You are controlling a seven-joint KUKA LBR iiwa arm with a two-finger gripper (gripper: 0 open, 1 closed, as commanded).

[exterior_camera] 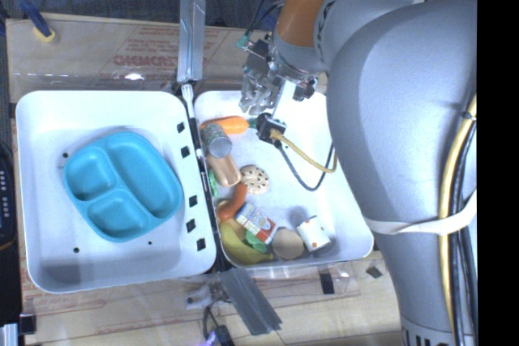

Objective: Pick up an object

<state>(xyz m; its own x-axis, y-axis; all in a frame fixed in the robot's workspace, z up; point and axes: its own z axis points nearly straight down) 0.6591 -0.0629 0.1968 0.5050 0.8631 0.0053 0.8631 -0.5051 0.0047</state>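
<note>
Orange shows on the carrot (229, 125) lying near the top of my right bin (345, 198), just below and left of my gripper (254, 100). I hang over that bin's upper left corner with nothing visibly between my fingers; whether they are spread or closed I cannot tell. Below the carrot sit a can (217, 145), a cookie (255, 179) and a banana (238, 247). A blue divided tray (122, 185) fills the left bin (40, 174).

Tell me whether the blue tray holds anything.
Empty. The blue tray lies flat in the left bin, and all three of its compartments show bare blue.
</note>
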